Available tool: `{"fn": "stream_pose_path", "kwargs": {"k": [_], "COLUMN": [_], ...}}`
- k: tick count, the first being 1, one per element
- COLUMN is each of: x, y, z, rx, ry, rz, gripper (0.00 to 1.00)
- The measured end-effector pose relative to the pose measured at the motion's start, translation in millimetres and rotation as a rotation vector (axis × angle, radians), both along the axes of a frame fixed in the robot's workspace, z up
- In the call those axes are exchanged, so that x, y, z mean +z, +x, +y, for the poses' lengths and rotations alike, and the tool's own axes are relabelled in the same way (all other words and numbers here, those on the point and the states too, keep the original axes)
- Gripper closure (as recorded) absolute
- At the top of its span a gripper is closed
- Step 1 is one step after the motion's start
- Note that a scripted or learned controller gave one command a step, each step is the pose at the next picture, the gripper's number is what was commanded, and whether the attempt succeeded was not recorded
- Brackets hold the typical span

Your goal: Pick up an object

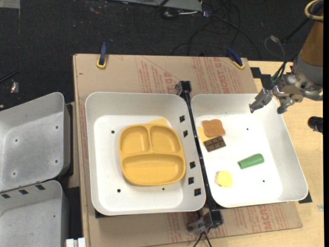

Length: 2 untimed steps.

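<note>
Open pincer [271, 103] hovers over right bin's [288, 153] far rim, holding nothing.

The only lettering was red print on the brown cardboard sheet [154, 68] lying under the two bins. On its far strip the letters stood at a slant and upside down; none could be read with certainty, though one group perhaps ended in "GR". On the near right strip, more red print seemed to spell "MACRO", but it was too faint to confirm.
</note>
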<state>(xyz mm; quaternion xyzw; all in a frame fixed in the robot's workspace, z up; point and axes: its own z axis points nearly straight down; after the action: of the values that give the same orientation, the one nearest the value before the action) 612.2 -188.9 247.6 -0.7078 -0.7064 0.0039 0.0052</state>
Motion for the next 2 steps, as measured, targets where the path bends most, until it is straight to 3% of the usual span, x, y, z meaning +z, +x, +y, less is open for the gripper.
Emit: {"fn": "stream_pose_path", "kwargs": {"k": [1,2], "x": [8,-54], "y": [2,1], "z": [1,5], "rx": [0.003,0.001], "ry": [-0.003,-0.002], "rz": [-0.013,-0.01], "gripper": [0.0,0.0]}}
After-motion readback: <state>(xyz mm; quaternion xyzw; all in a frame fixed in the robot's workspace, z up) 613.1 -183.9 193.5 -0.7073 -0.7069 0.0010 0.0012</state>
